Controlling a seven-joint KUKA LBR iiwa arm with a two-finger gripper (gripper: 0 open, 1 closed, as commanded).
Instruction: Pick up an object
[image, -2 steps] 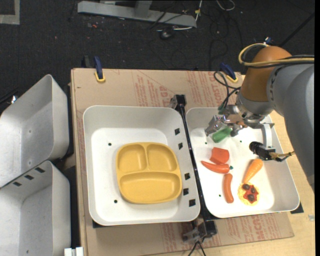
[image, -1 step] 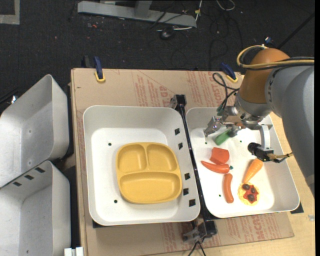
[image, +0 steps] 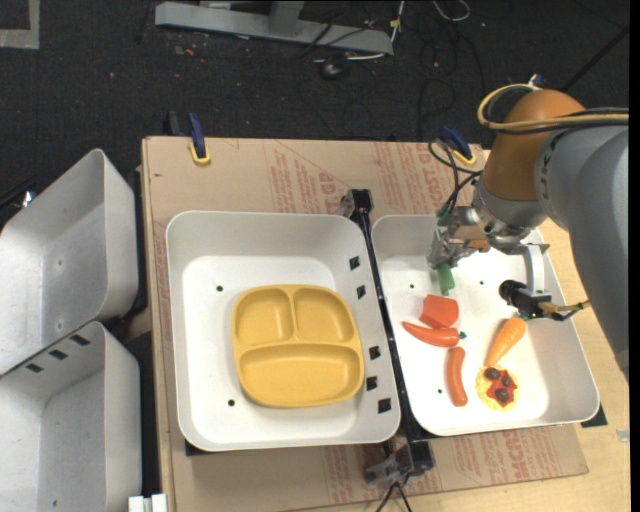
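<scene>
A: What's nearest the camera on your feed?

B: I see the front rim of the left bin (image: 290, 436) at the bottom of the frame, with a yellow divided plate (image: 297, 345) lying flat in its middle. Both bins sit on a brown counter (image: 260, 165).

A: And the right bin?

B: The right bin (image: 560, 405) holds the toy food. Low in it I see a small pizza slice (image: 499, 387) with dark toppings, and just left of that a sausage (image: 456, 376) lying upright in the frame. An orange carrot (image: 505, 341) slants above the pizza slice. Left of centre, a red chili (image: 431, 334) lies just under a red-orange wedge (image: 439, 310), touching it.

A: Where's the arm?

B: It comes in from the upper right. The gripper (image: 445, 262) is down at the bin's upper left part, over a green piece (image: 444, 279), just above the wedge.

A: Spread or pinching?

B: I can't tell from this angle, nor whether the green piece is held.
</scene>
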